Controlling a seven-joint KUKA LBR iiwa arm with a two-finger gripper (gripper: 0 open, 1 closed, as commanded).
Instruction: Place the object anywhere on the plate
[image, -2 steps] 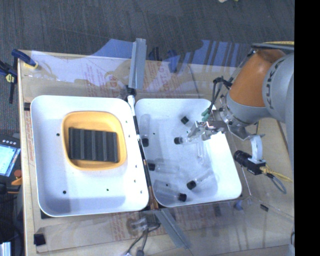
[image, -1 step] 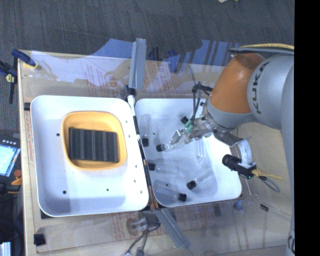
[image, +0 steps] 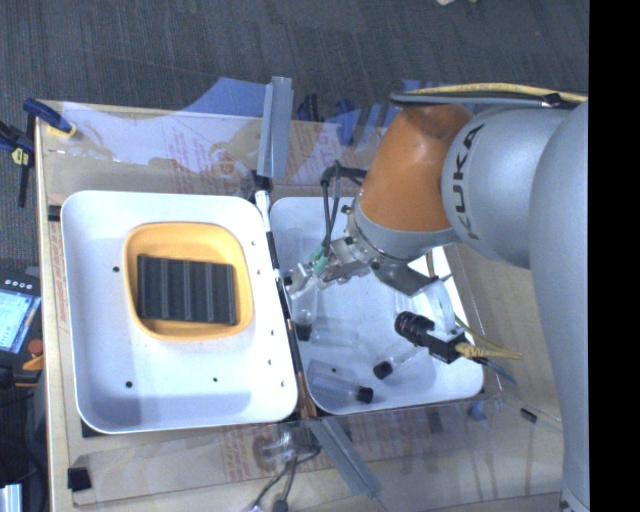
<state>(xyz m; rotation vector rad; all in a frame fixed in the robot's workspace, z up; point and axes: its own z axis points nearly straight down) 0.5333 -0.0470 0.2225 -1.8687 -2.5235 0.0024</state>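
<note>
in the camera view, two white bins are seen side by side on the surface (image: 150, 150). the left bin (image: 90, 380) carries the plate (image: 188, 240), a yellow-rimmed dish with a dark ribbed block lying in its middle. the right bin (image: 440, 385), just beside the plate's bin, is partly covered by the grey arm (image: 520, 170) with its orange band. the tool (image: 318, 272) is lowered into the right bin near the wall it shares with the plate's bin; whether it is spread or pressed together cannot be told, and nothing is visibly pinched in it. several items lie in the right bin, well apart from the plate: a black cylindrical piece (image: 425, 335) with a yellow tip, and small dark caps (image: 381, 370) on what look like clear tubes nearer the front wall. which of these is meant as the object cannot be settled; none is on the plate. the step in hand is judged to be the pick. for it to be done well, the tool should be centred on one item, closed fully, lifted clear of the shared wall, and carried over the plate before release. clear, rounded pieces are likely to slip or roll.
</note>
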